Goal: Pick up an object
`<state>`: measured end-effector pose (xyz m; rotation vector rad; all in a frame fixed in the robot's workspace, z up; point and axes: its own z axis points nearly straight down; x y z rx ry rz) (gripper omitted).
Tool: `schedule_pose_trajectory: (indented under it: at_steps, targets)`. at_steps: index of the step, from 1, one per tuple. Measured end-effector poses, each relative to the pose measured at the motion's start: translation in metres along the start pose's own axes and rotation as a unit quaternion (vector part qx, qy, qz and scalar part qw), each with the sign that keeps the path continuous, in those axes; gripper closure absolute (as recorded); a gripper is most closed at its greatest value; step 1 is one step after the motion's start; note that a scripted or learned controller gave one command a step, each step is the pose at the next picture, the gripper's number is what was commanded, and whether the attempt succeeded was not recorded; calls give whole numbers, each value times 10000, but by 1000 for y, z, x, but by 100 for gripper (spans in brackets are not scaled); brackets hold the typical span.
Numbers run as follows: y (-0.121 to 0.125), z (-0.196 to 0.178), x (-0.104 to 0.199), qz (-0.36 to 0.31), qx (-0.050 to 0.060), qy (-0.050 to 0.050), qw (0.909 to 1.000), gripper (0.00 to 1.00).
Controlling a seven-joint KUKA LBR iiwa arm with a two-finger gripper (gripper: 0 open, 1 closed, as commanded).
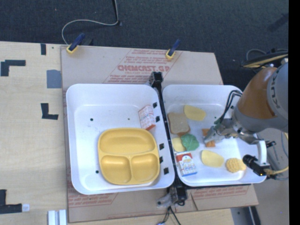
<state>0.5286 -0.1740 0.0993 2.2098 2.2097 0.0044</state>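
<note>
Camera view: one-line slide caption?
KUKA arm's hand lowered over small orange piece in right bin; yellow divided tray in left bin.

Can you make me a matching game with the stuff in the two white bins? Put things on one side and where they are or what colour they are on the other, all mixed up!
Things:
1. divided plate
2. leafy toy
3. bread slice
4. small carton

Clues:
A. green
B. brown, in the right bin
C. yellow, in the left bin
D. leaning by the divider, in the left bin

Pairs: 1-C, 2-A, 3-B, 4-D
</note>
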Motion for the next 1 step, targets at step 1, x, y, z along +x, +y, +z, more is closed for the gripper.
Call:
schedule_pose_trajectory:
  at_steps: [1]
  targets:
    - [29, -107, 74, -50, 20, 55, 10000, 100]
